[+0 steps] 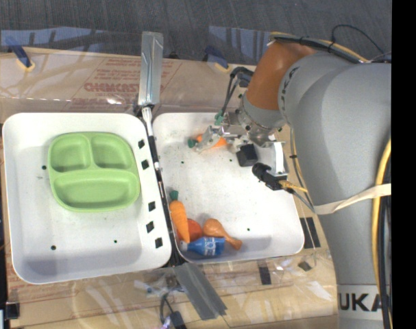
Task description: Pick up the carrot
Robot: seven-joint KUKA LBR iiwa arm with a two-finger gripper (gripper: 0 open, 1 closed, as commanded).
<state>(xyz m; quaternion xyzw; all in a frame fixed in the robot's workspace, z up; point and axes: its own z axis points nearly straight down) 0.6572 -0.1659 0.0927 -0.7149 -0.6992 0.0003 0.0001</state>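
Tapering smooth orange carrot (pixel 179 221) against bin wall (pixel 168 219)

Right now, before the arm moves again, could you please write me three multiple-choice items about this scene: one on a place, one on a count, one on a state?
1. Where does the long carrot lie?
A. on the green plate
B. in the right bin, by its left wall
C. on the bench outside the bins

2. How many compartments does the green plate have?
A. two
B. three
C. five

3. How does the blue bottle stand?
A. upright
B. on its side
C. upside down on the plate

Answers:
1 B, it lies along the left wall of the right bin.
2 B, two small and one wide.
3 B, it lies flat at the near wall.
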